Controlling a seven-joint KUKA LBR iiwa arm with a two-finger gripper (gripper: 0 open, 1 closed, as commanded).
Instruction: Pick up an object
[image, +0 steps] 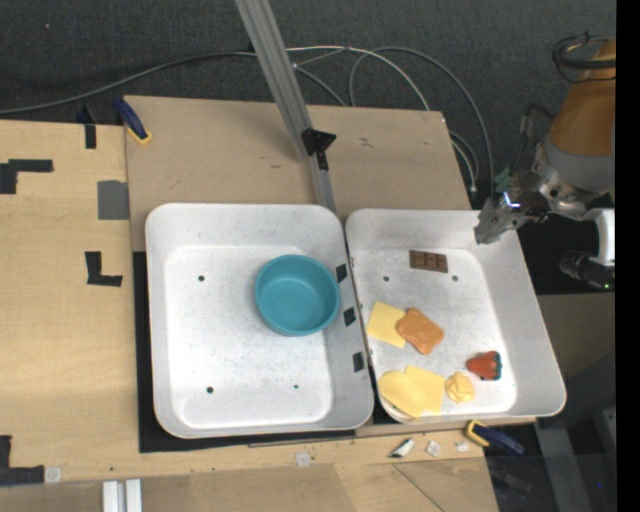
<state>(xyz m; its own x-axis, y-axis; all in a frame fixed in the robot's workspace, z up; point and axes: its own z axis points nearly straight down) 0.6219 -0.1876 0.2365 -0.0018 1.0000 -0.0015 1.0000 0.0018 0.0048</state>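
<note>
While the grey arm (585, 130) reaches in from the right, its gripper (494, 222) hangs over the far right rim of the right bin (530, 330), and nothing shows between its fingers; whether they stand wide or narrow I cannot tell, since the tip is small and dark. All 6 small things in that bin lie below and left of the pincer. Nearest is a brown chocolate bar (429, 262), near but apart. Farther down sit a yellow slice (385, 325) touching an orange bread piece (420, 331), a yellow wedge (412, 391), a small yellow lump (460, 387) and a red piece (484, 366). Over in the left bin (180, 330) sits a blue bowl (296, 293), well apart.
</note>
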